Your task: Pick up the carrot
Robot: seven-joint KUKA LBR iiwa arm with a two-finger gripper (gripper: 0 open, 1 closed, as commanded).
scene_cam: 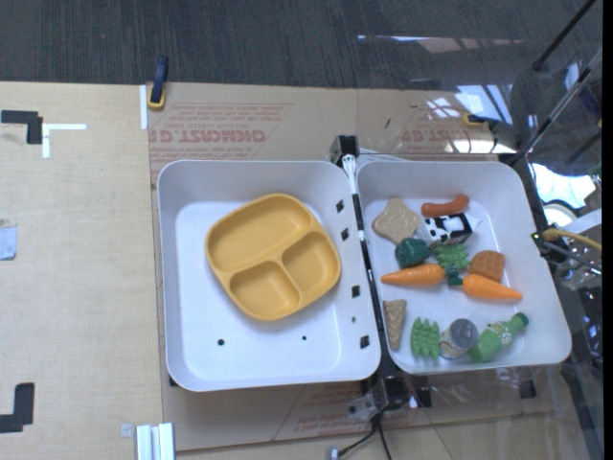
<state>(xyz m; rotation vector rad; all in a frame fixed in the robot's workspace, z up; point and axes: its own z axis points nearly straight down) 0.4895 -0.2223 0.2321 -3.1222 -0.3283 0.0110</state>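
orange carrot lies in right bin beside broccoli.

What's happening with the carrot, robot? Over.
Two carrots lying in right bin: one carrot mid-bin, other carrot beside it. Green toy leaves touching both. Nothing lifted yet.

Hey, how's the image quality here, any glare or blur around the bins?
Camera view: lighting is even and soft over the yellow divided plate, with faint shadows; bright window glare washes out the cardboard behind the right bin and the far right; the two carrots read clearly, but the small toys at the bin's front are slightly soft.
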